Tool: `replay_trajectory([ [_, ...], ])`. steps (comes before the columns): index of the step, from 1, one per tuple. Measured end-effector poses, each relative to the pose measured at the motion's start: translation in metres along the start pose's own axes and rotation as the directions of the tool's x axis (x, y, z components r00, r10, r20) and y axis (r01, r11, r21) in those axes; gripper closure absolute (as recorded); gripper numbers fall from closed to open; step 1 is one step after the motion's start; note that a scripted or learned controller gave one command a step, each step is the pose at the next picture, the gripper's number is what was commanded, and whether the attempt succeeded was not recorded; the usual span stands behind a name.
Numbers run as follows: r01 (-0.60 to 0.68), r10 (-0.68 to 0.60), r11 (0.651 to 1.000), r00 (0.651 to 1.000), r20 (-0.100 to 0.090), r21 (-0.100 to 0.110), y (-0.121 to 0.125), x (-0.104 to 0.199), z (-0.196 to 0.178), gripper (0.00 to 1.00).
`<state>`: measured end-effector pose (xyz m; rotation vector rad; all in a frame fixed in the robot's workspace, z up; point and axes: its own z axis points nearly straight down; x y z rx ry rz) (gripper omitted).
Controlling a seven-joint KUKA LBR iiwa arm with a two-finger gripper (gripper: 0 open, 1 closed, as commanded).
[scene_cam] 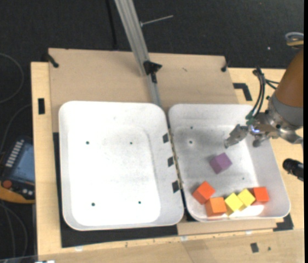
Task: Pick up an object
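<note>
Purple cube is lying in the middle of the right bin, tilted on the white floor and touching nothing. End effector is hovering just up and to the right of it, apart from it; whether its fingers are spread or pressed together cannot be told, and nothing is showing between them. Arm is reaching in from the right, its orange band sitting above the grey wrist.

Along the near wall of the same bin, five blocks are clustering: orange cube, orange block, two yellow cubes and a red-orange cube, several of them touching. Left bin is sitting beside the right one on the bench. Handheld pendant is lying off the bench at left.
</note>
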<state>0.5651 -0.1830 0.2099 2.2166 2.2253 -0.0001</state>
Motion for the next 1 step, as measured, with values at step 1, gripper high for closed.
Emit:
replay_trajectory([
  [1, 0.001, -0.001, 1.0, 1.0, 0.003, -0.003, 0.0277, -0.0047, 0.1152, 0.0],
])
